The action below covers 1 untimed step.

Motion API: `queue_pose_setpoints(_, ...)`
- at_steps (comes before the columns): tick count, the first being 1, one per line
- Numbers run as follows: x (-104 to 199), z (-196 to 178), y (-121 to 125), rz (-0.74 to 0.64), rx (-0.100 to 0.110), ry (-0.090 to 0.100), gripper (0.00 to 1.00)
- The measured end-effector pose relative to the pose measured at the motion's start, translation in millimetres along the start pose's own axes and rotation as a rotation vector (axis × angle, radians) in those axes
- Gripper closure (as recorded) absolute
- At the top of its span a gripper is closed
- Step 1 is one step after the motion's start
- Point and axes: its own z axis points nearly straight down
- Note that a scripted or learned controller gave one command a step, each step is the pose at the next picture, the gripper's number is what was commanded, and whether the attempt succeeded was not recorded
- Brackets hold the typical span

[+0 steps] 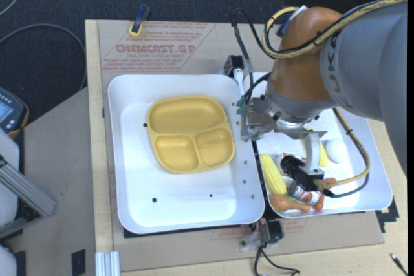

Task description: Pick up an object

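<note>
The yellow three-compartment plate (191, 132) lies in the left bin (119, 139). In the right bin (383, 185) a yellow corn cob (273, 174) lies along the left wall. An orange piece (284, 205) and a small red-orange item (315, 201) sit at the front, and a white egg-like object (336, 152) is further right. My gripper (284, 134) hangs under the orange-banded wrist over the left part of the right bin, just behind the corn. The arm hides much of that bin.
A thin yellow strip (323, 153) shows beside the egg. A blue-and-yellow clip (138, 21) lies on the cardboard sheet (155, 48) behind the bins. The wall between the two bins runs just left of the gripper.
</note>
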Motion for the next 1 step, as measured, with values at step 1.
queue_pose_setpoints(1, 45.0, -119.1, -47.5, -0.012, -0.008, 0.008, 1.00)
